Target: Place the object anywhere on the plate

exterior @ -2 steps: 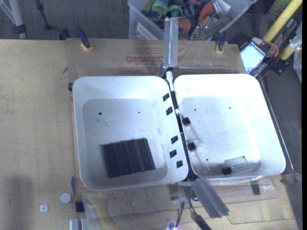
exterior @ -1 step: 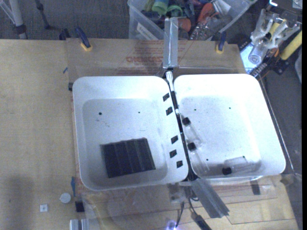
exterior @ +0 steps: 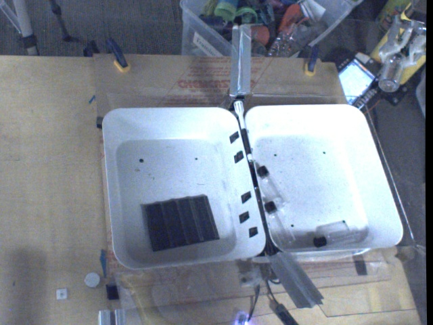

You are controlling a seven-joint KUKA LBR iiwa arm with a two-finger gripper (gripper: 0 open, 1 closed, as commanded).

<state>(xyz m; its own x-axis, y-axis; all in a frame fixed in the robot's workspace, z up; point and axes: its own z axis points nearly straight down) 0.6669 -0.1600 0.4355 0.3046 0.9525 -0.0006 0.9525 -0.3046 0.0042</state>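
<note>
A dark, ribbed rectangular plate [exterior: 180,223] lies flat on the floor of the left bin [exterior: 118,137], toward its front. In the right bin [exterior: 379,154], a small see-through object with a black end [exterior: 335,235] lies near the front wall, right of centre. It is apart from the plate, with the wall between the bins separating them.
Black tabs [exterior: 245,197] line the seam between the bins, and a metal bar [exterior: 240,56] runs back from it. A clear tub of colourful items [exterior: 270,5] stands behind the bins. Blue clamps [exterior: 120,58] hold the backboard. A small disc [exterior: 91,279] lies on the bench at front left.
</note>
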